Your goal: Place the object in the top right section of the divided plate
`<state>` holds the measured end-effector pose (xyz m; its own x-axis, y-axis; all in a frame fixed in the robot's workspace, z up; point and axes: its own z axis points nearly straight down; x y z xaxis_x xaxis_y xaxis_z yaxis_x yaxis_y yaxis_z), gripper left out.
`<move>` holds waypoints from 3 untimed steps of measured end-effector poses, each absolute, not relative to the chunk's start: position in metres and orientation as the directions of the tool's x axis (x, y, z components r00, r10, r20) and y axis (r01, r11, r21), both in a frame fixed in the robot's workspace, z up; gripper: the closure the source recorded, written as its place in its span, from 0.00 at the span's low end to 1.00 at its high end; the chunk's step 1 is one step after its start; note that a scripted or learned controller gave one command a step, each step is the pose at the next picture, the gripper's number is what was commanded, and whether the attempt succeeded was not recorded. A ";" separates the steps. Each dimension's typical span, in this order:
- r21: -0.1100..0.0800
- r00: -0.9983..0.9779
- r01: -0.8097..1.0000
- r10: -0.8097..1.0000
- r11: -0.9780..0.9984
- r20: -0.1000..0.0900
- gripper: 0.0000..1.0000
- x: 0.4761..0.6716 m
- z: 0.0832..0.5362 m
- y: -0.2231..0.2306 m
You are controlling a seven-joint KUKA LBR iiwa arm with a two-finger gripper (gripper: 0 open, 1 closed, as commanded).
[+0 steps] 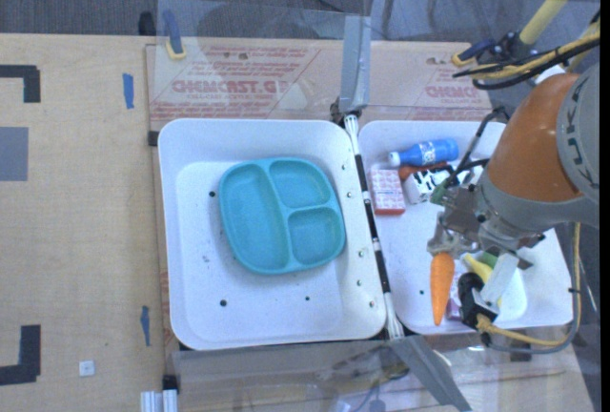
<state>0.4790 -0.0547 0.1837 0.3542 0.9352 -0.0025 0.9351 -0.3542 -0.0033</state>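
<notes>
The surface [76, 210] carries two bins. The left bin [191, 305], well left of the jaws, holds the empty plate [281, 215]. The jaws [456, 234] hang over the right bin [548, 296]; I cannot tell their state. A carrot [440, 288] lies just below them, a bottle [424, 153] above, a box [386, 191] left.

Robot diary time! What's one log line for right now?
arm: over right bin | gripper: above carrot, grasp unclear | divided plate: left bin, nothing in it | step: pick pending
</notes>
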 end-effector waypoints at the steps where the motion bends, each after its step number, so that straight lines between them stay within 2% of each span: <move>1: -0.001 0.297 0.955 0.955 -0.297 -0.001 1.00 0.508 0.184 0.034; 2: -0.002 0.345 0.939 0.939 -0.345 -0.001 1.00 0.515 0.205 0.106; 3: 0.000 0.329 0.944 0.944 -0.329 -0.002 1.00 0.528 0.207 0.085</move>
